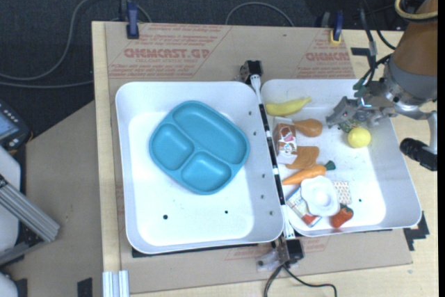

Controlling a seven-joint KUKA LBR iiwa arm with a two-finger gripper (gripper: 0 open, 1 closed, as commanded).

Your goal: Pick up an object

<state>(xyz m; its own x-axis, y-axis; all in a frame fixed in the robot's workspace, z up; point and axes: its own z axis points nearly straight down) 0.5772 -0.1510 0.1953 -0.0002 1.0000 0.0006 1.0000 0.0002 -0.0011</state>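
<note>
Gripper just above lemon (touching?), fingers' spacing can't be told, too blurry.

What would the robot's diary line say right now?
arm: over right bin | gripper: above lemon, nothing seen held | banana, carrot: in right bin | blue tray: left bin

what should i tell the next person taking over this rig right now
Gripper: low in the right bin, just above the lemon; cannot tell if the jaws are open or shut, and nothing shows between them.
Right bin: banana, carrot, fried egg, strawberry and other play food.
Left bin: blue divided plate.
Done: nothing lifted.
Left: grasp one object, likely the lemon, and raise it.
</note>
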